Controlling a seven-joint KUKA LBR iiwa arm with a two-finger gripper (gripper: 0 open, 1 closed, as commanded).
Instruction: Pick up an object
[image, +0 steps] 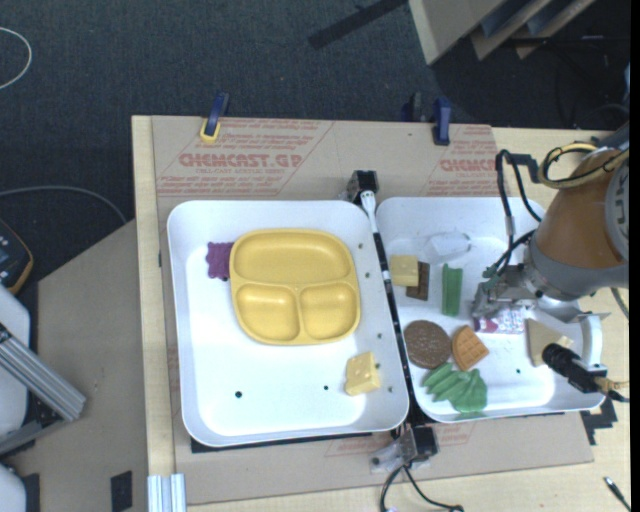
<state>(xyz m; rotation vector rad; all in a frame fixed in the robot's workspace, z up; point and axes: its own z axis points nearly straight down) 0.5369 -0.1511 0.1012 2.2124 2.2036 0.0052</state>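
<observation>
My gripper (495, 303) hangs low in the right bin (520, 395), at its right-middle part. Just below it lies a small pink and white item (503, 322); whether the gripper touches it is hidden by the wrist. To its left stands a green bar (454, 288), and beyond that a tan and brown block (409, 276). Toward the front lie a brown round cookie (427, 342), an orange cracker (468, 349) and green pea pods (458, 387). A clear plastic piece (449, 244) rests at the back.
The left bin (200, 390) bears a yellow divided plate (295, 283), a purple item (217, 259) at the plate's left edge and a yellow cheese wedge (362, 373) at the front right. The bins' rims meet in a ridge between them.
</observation>
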